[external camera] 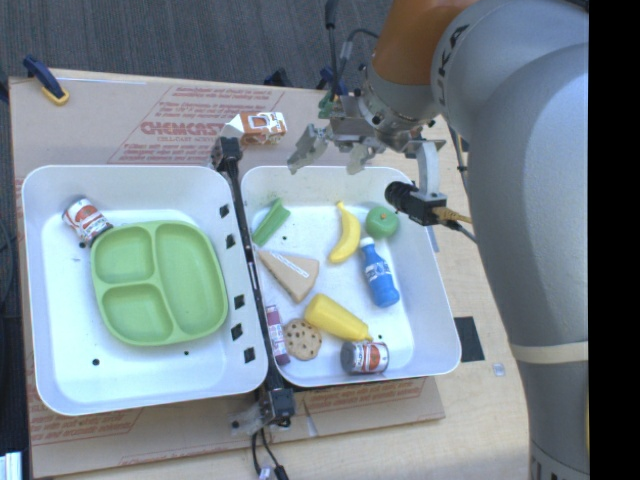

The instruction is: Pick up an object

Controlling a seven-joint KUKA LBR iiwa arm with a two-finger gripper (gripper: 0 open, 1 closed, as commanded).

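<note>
Your two-finger gripper hung spread wide and empty above the right white bin's far rim (likely staging), the curved yellow plastic banana lying just below.

We see the table bearing a printed cardboard sheet, with two white bins and a small box lying on the sheet.

Bright, even light (soft shadows)
</note>
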